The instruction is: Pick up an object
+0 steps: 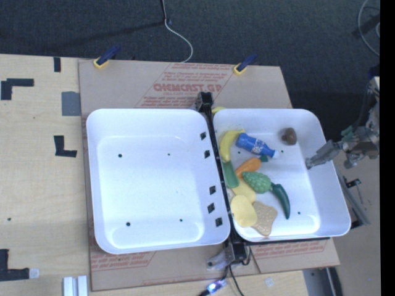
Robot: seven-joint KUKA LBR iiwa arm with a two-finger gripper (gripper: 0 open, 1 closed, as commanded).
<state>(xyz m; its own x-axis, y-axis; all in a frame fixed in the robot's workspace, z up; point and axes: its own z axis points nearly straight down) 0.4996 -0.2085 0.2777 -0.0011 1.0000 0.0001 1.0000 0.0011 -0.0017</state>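
Camera view: two white bins (148,119) sit on brown cardboard (185,85) over dark carpet (247,17); jaws' state unclear.

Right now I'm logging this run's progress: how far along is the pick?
Nothing looks done: the yellow plastic banana, blue can, orange carrot, dark green pepper and small brown ball all lie in the right white bin. In hand: the grey gripper sits at that bin's right rim, carrying nothing visible. Left: the entire pick.

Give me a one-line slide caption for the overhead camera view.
Toy foods crowd the right bin beside the left bin, while the gripper hovers at the right bin's far edge.
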